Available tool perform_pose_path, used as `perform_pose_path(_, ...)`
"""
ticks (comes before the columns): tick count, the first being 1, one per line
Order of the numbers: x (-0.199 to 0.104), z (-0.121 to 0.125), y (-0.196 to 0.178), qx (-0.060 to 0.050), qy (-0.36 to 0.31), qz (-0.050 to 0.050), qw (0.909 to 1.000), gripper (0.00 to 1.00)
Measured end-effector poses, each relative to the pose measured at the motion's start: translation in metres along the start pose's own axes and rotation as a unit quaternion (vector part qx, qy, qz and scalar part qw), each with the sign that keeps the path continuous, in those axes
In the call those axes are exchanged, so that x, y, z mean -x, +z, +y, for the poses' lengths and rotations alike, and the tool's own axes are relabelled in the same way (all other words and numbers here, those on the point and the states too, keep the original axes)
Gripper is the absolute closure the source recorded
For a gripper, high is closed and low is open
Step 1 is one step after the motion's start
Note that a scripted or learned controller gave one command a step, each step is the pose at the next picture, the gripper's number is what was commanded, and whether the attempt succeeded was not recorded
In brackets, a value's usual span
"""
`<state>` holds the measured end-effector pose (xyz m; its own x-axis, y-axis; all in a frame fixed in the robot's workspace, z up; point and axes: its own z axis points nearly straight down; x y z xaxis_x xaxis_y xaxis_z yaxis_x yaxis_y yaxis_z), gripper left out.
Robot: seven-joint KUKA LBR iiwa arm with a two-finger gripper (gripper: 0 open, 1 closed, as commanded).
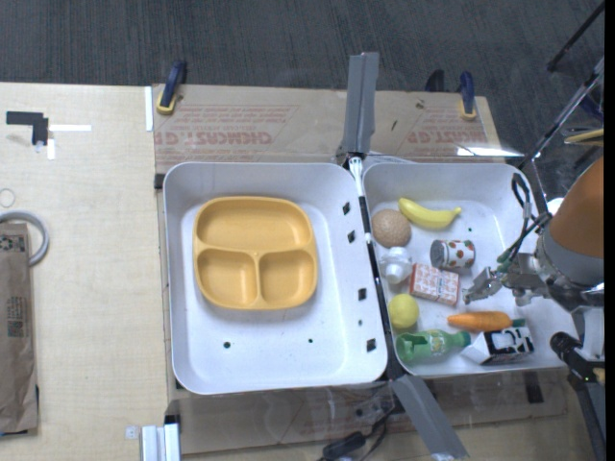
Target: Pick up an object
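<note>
Left bin holds a yellow three-compartment tray; right bin holds a brownish ball, banana, small printed can, red-and-white box, lemon, green bottle and carrot, all resting on the floor, so nothing is lifted and the pick appears not yet made. Gripper hangs low just above the carrot, right of the box; jaw state cannot be told, and the arm is cut off at the frame edge.
</note>
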<state>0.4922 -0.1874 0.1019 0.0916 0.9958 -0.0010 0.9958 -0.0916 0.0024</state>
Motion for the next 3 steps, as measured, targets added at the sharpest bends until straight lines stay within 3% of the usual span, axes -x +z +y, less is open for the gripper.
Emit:
perform_pose_path(1, -0.078, -0.022, 0.010, 0.000, 0.029, -0.002, 0.9996, 0.00)
perform_pose_path(2, -0.078, -0.021, 0.001, -0.001, 0.030, -0.001, 0.9995, 1.00)
perform_pose_path(3, -0.058, 0.057, -0.130, -0.002, -0.098, 0.000, 0.9952, 1.00)
